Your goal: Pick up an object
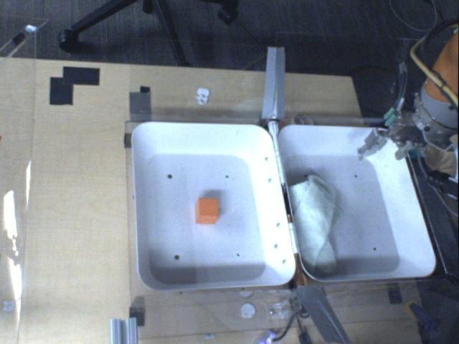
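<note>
A small orange cube (207,211) rests near the middle of the left bin (154,192). In the right bin (387,221), a crumpled white cloth (314,217) lies against the left wall. My gripper (384,145) hovers over the right bin's far right corner, well away from both objects. Its two fingers stand apart, open, with nothing between them.
A grey metal bar (273,84) rises behind the seam between the bins. Black tape marks (72,83) sit on the wooden bench at far left. An office chair base (154,6) stands on the floor behind. Cables (437,178) run along the right bin's outer side.
</note>
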Robot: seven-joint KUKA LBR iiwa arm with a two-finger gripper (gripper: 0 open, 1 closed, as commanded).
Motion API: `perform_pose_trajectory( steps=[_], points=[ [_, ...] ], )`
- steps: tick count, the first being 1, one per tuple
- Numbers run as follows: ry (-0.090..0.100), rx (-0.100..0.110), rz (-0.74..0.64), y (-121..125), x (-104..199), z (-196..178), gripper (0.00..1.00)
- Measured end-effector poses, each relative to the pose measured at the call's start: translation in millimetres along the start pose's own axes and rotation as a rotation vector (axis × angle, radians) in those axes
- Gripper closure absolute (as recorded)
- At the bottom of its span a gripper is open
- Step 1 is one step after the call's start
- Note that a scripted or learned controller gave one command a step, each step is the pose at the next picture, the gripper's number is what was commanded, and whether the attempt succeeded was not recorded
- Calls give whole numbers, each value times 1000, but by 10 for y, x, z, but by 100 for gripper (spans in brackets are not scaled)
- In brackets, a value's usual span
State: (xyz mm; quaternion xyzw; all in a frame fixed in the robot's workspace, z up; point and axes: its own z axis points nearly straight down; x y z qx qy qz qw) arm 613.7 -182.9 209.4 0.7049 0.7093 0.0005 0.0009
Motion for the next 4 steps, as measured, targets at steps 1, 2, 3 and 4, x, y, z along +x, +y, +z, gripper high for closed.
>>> perform_pose_trajectory(
  steps=[1, 2, 3, 4],
  points=[
    [-1, -4, 35, 242, -196, 1126, 0],
    [-2, -6, 124, -107, 100, 1216, 0],
    [-3, -14, 120, -76, 109, 1091, 100],
    [-1, -2, 282, 429, 323, 296, 100]
  ],
)
